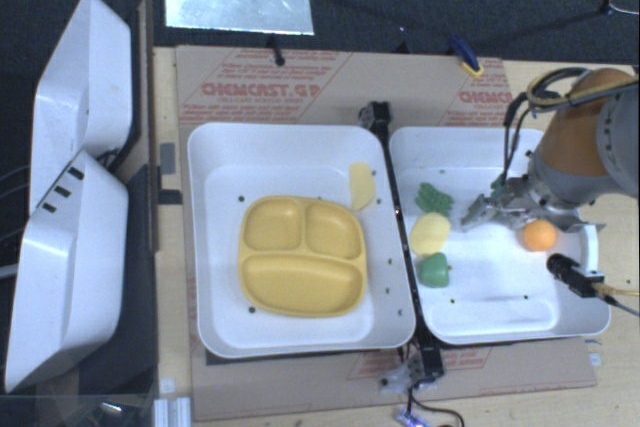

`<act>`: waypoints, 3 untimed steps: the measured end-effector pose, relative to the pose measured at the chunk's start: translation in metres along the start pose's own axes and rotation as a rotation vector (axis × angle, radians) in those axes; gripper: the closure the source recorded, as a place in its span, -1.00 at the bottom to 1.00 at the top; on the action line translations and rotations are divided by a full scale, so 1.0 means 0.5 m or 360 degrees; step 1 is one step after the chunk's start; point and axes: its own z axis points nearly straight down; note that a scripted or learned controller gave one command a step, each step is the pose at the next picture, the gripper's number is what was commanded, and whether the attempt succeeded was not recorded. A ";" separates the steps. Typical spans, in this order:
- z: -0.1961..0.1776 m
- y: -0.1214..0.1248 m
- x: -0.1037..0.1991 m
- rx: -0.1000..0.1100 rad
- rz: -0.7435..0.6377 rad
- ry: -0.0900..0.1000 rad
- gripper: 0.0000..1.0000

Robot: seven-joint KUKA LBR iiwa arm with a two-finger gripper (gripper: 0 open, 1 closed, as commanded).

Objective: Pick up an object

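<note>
In the right bin [500, 315], a dark green knobbly piece [433, 197] lies near the left wall. Just below it sits a pale yellow rounded fruit [430, 233], and under that a small green block-like piece [433, 269]. An orange ball [539, 235] rests toward the bin's right side. My gripper [480, 211] hangs low over the middle of this bin, between the yellow fruit and the orange ball and apart from both. Nothing shows held in it. The grey arm with its orange band [572, 140] comes in from the right.
The left bin [215, 215] holds a yellow divided plate [300, 255] and a pale yellow flat piece [361, 185] leaning by its right wall. A black divider [385, 165] runs between the bins. White housings [80, 175] stand at far left.
</note>
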 end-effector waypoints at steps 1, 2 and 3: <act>-0.025 0.002 -0.001 -0.0006 0.0001 -0.0002 1.00; -0.118 0.016 -0.012 -0.0010 0.0000 -0.0003 1.00; -0.220 0.013 -0.032 -0.0011 0.0001 -0.0003 1.00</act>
